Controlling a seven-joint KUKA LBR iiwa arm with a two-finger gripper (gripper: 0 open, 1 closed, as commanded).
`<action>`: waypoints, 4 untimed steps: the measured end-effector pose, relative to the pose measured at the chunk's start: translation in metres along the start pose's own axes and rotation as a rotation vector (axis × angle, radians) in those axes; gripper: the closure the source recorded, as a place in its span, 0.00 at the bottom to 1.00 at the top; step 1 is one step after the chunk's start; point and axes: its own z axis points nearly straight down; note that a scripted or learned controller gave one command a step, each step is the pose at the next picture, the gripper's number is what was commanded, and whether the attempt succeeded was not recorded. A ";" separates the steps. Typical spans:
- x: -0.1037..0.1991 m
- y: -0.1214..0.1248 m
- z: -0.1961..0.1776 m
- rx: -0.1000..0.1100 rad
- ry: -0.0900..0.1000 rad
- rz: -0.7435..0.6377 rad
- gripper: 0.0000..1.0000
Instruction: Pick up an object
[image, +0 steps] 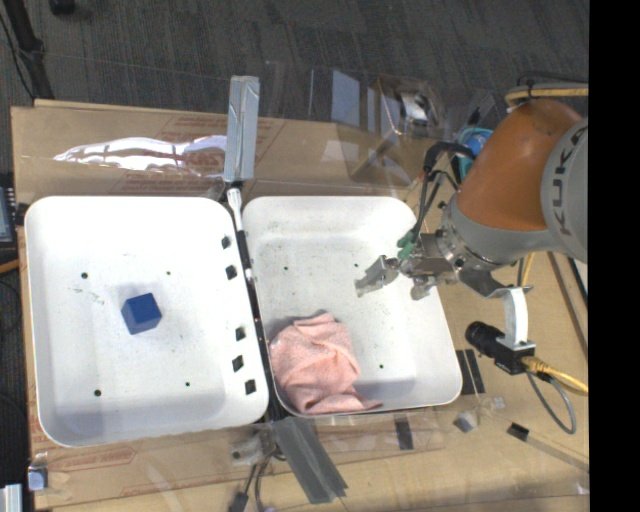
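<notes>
My gripper (385, 275), fingers spread and empty, should drop squarely onto the crumpled pink cloth (314, 362).

Dark grey carpet (200, 40) runs behind a bench topped with brown cardboard (120, 125). Clear plastic sheeting (140, 153) catches the light at its left. Cables (555, 385) trail at the right.
</notes>
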 end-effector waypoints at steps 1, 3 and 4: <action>0.013 0.000 0.163 -0.004 0.001 -0.018 0.00; -0.037 0.009 0.164 -0.009 -0.001 0.012 0.00; -0.035 0.009 0.158 -0.004 0.003 0.006 1.00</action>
